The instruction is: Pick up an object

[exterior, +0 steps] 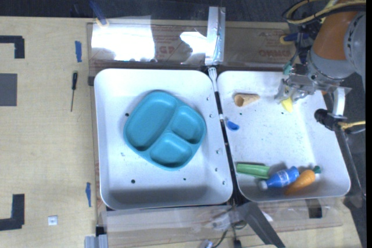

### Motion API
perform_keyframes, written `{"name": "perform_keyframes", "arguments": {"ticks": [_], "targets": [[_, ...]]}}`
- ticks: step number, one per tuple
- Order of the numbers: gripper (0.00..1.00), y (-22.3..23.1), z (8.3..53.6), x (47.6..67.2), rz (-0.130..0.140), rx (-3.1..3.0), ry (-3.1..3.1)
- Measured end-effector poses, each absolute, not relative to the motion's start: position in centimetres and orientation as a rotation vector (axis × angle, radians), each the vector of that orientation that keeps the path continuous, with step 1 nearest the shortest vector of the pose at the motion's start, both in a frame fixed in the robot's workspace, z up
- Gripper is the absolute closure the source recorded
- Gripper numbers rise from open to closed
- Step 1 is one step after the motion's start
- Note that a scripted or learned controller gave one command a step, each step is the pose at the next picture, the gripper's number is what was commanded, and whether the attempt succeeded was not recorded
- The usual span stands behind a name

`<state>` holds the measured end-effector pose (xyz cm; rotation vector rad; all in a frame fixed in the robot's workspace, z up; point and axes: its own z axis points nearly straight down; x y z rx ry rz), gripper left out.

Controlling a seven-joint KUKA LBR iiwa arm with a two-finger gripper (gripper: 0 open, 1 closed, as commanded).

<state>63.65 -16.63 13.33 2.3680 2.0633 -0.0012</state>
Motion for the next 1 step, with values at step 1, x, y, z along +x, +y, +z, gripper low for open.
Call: {"name": "perform_keyframes", "arguments": {"ticks": [1], "targets": [[1.0, -13.02, 21.12, 56.18, 0.003, 2.296, 2.142]]}}
